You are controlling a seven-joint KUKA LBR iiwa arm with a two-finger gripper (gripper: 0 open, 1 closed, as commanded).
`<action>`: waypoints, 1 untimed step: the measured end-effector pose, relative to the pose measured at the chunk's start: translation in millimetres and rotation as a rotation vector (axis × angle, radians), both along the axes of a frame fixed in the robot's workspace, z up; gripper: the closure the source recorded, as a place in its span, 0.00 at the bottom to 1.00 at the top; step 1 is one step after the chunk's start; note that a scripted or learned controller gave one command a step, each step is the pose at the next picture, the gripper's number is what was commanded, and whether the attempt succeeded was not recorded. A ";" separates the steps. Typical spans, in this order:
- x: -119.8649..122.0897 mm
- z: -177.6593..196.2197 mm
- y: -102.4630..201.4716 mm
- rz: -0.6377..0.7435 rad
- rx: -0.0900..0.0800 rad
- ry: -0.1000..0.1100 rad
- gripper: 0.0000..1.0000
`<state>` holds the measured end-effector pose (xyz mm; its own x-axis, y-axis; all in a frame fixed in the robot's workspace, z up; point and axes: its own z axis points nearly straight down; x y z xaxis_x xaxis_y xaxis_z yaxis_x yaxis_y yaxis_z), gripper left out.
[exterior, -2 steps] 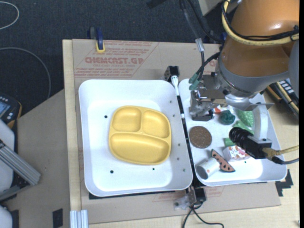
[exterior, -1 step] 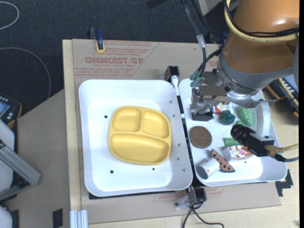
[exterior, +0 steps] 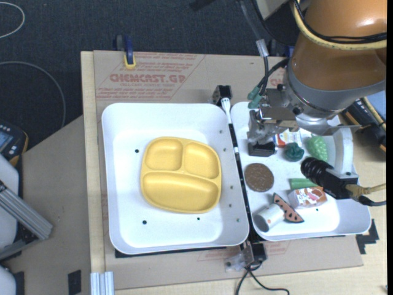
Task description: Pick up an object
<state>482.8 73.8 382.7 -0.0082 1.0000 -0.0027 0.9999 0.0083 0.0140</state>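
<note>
My gripper (exterior: 261, 141) hangs low over the far left part of the right bin (exterior: 344, 223), under the grey and orange arm. Just right of it lie a small red and white item (exterior: 283, 139), a teal piece (exterior: 295, 152) and a green ridged object (exterior: 318, 146). Nearer the front sit a brown round disc (exterior: 259, 176), a green stick (exterior: 301, 183), a red and white packet (exterior: 309, 196), a brown wedge with orange spots (exterior: 288, 208) and a white cup on its side (exterior: 268, 217). I see nothing held in the gripper.
The left bin (exterior: 120, 165) holds a yellow divided plate (exterior: 181, 174) at its middle. A ridge with black screws (exterior: 236, 158) separates the two bins. Brown cardboard (exterior: 153, 72) lies under both, with a yellow clamp (exterior: 129, 57) at the far edge.
</note>
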 end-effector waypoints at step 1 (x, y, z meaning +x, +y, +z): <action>-4.9 -108.0 -15.9 -0.012 0.001 0.025 1.00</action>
<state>477.9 57.9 274.6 0.0040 1.0000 -0.0017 0.9999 -0.0040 -0.0115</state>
